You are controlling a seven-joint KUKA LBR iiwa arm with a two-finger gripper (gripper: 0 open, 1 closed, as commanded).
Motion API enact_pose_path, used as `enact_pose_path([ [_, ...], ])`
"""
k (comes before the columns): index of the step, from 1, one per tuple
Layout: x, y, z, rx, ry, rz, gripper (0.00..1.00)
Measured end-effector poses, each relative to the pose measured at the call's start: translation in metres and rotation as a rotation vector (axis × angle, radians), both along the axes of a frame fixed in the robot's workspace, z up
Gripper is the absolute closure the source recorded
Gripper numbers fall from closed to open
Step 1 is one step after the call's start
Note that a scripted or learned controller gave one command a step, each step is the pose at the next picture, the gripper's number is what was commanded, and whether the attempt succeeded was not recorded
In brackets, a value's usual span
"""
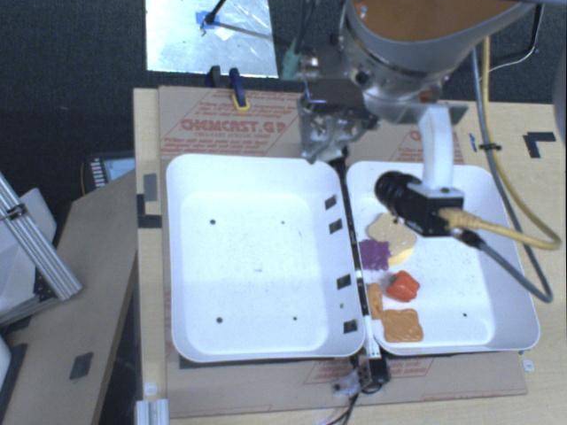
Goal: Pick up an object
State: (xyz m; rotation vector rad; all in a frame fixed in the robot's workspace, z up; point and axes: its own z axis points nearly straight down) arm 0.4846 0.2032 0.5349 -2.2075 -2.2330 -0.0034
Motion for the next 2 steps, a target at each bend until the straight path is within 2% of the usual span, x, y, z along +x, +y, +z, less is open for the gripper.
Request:
enact_pose_path([
  [1,0.001,0.033,0.0,0.0,-0.001,-0.004,1.0],
  [2,0.0,0.03,-0.224,-0.009,0.014,-0.011,1.0],
])
